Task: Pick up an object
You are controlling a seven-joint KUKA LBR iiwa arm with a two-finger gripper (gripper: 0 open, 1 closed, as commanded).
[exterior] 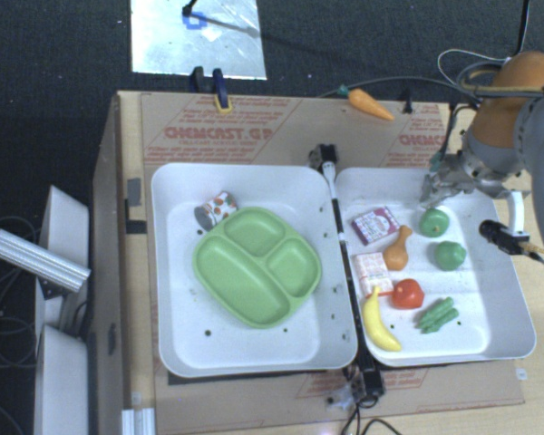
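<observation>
From above, the counter (254, 134) carries two white bins side by side. The left bin (177, 243) holds a green divided tray (257, 265) and, just beyond the tray's far left corner, a small can (215, 210) lying on its side. The right bin (503, 306) holds a green apple (434, 221), a second green round fruit (450, 255), a purple box (374, 225), a drumstick (398, 248), a pink-and-white carton (372, 270), a tomato (407, 294), a banana (379, 322) and a green pod (437, 315). The arm (512, 107) reaches in from the right; its hand (446, 185) hangs over the right bin's far edge, just above the apple, and I cannot tell its state. A carrot (372, 105) lies on the counter behind the bins.
</observation>
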